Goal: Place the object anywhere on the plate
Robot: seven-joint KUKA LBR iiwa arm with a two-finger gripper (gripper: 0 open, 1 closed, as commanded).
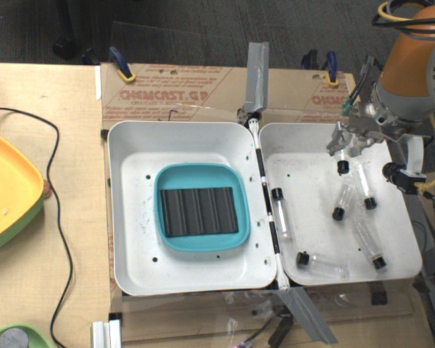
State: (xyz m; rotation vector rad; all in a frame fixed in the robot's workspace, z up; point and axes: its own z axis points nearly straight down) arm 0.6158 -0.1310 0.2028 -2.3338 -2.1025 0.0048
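The teal plate (201,207) with a dark ribbed centre lies in the left bin (130,194). Several clear tubes with black caps lie scattered in the right bin (304,158). One tube (279,212) rests along that bin's left wall, and another tube (320,264) sits near the front. Two more tubes (342,200) (364,187) lie mid-bin, and one tube (368,245) is at the front right. My gripper (346,148) hangs over the bin's back right part. A black cap (343,167) sits just below its tip, and I cannot tell whether they touch.
A metal divider (257,78) rises behind the seam between the bins. Yellow and green dishes (7,194) and a black cable (58,194) lie on the wooden table at the left. Cardboard (174,93) with clamps backs the bins.
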